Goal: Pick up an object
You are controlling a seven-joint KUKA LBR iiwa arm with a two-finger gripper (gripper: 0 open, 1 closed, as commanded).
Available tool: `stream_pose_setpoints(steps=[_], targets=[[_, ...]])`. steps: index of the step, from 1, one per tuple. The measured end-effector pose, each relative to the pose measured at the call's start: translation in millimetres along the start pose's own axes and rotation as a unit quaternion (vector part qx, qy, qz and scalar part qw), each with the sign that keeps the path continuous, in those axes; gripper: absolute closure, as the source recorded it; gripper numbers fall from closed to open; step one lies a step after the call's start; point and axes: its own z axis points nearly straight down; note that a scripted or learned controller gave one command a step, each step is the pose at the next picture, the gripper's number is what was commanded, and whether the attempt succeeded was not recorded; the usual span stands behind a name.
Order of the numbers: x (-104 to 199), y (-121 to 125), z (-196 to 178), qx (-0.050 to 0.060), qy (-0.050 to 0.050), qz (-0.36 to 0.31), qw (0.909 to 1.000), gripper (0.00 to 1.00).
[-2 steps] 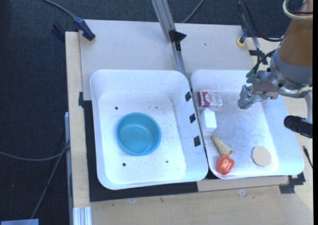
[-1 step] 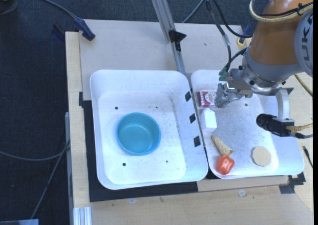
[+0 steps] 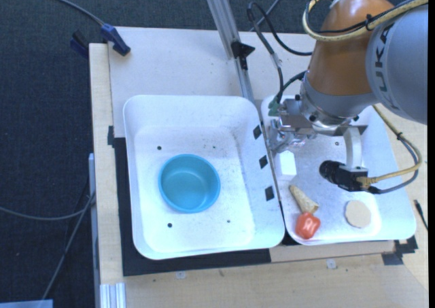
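My gripper [image 3: 281, 141] hangs low over the left part of the right bin [image 3: 397, 215], close to the wall between the two bins. Just below it lies a small white block [image 3: 287, 164]. Further toward the front lie a tan cone [image 3: 303, 198] and a red pepper-like piece [image 3: 307, 225], touching each other. A round beige disc [image 3: 358, 214] sits to their right. I see nothing held in the gripper.
A blue bowl [image 3: 189, 182] stands in the left bin [image 3: 146, 120], left of centre. A metal pole [image 3: 224, 24] slants down from the back to the bins' shared wall. The grey arm with its orange band [image 3: 346, 35] covers the back of the right bin.
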Motion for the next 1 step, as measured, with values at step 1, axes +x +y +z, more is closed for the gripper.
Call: stream_pose_setpoints(steps=[1], targets=[[58.2, 8.5, 17.2, 0.001, -0.001, 0.000, 1.0000, 1.00]])
